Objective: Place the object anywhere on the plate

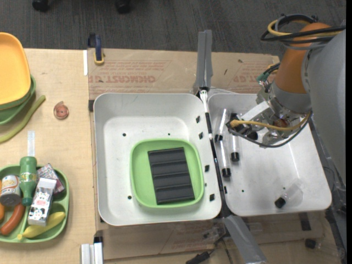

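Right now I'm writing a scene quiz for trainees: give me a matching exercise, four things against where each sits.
Things: 1 black ridged block; 2 small black piece; 3 green bottle; 4 yellow plate.
Places: A divided green tray; B right bin; C green plate in the left bin; D bench, far-left edge.
Pairs: 1-C; 2-B; 3-A; 4-D.

Block (171, 175) on plate (138, 172), L bin (110, 142); maybe cap (280, 203) R bin (311, 172).

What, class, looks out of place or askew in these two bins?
Nothing stands out. The black ribbed rectangular block lies flat, squarely on the green plastic plate; thin clear tubes lie scattered in the right white bin.
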{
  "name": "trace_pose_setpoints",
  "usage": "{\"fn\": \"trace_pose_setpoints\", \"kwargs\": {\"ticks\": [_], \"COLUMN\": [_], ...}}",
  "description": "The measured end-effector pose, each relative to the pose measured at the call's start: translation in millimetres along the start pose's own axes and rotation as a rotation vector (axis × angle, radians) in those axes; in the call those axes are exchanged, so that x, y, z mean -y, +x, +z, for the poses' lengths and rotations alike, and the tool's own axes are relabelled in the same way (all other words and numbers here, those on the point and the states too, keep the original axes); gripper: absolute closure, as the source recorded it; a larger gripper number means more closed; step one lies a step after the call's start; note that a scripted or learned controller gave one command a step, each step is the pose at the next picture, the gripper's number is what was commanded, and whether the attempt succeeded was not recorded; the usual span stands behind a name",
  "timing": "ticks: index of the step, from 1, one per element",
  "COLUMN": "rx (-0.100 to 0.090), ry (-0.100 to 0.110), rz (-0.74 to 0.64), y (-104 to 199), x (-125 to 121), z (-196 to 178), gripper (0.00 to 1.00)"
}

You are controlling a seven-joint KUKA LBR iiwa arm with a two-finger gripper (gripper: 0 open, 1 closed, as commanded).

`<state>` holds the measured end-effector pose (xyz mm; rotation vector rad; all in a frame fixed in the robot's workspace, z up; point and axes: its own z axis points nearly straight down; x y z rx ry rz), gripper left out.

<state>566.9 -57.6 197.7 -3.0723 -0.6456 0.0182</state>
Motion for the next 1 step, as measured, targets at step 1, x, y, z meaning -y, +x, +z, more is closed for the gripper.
{"fn": "trace_pose_setpoints", "kwargs": {"ticks": [1], "rx": [0.0], "ry": [0.0], "rz": [0.0], "y": [0.0], "x": [0.0], "z": [-0.1], "gripper": [0.0]}}
